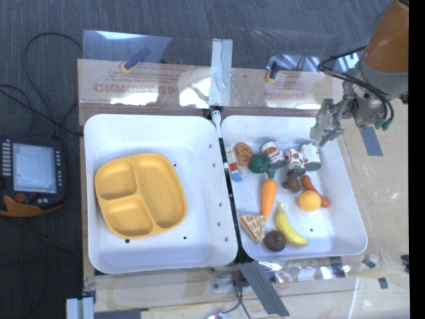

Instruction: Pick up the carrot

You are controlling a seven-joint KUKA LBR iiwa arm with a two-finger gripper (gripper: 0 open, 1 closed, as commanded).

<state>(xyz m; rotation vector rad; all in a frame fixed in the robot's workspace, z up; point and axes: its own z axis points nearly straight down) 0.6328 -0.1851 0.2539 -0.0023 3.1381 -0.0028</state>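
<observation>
The carrot lies in the middle of the right bin, orange with a green top pointing toward the back. My gripper hangs over the bin's back right corner, above and right of the carrot, close to a small can. Nothing shows between its fingers, which look spread apart.
Around the carrot lie a banana, a pizza slice, a brown ball, an orange, a pretzel, a tomato-label can and other small foods. The left bin holds a yellow divided plate.
</observation>
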